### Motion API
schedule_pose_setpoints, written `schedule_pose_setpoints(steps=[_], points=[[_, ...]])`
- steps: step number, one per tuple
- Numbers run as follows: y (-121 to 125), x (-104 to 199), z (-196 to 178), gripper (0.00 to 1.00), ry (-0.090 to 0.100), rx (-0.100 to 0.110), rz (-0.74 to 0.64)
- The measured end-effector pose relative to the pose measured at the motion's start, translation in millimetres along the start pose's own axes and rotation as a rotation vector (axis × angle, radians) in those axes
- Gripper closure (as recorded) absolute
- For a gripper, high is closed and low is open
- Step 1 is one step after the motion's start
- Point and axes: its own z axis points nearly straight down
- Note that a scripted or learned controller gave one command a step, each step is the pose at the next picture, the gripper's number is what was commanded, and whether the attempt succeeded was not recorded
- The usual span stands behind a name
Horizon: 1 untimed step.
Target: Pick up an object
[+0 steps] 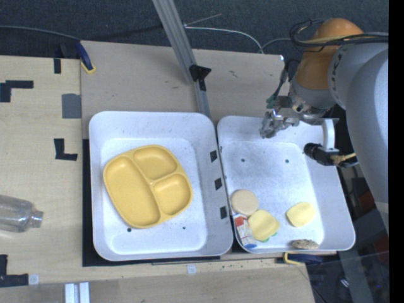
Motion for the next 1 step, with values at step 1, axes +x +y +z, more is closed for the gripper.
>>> schedule_pose_setpoints(steps=[1], points=[[-53.6, 92.1, -48.7, 1.00, 0.006, -0.004, -0.012]])
